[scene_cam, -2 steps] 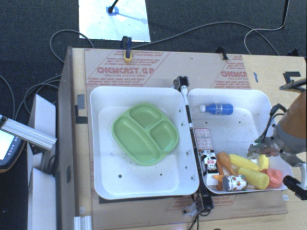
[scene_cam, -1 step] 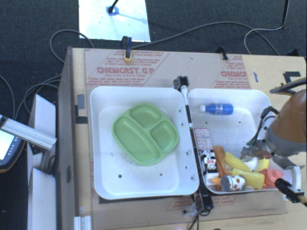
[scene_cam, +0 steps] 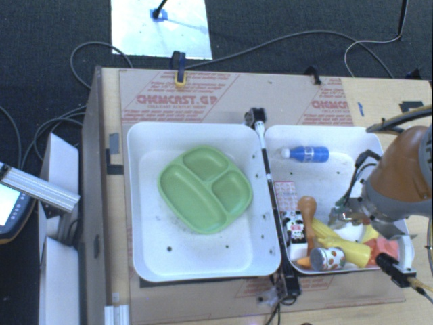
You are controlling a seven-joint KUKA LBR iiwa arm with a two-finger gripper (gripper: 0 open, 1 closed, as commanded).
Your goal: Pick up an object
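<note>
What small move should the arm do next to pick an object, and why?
Probably a short descent. The gripper hovers over the cluttered near corner of the right bin, just above the yellow toy, with nothing visibly held.

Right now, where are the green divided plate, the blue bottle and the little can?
green divided plate (scene_cam: 205, 189), camera view, on its long compartment.
blue bottle (scene_cam: 310, 154), camera view, on its blue body.
little can (scene_cam: 327, 258), camera view, on its side wall.
</note>
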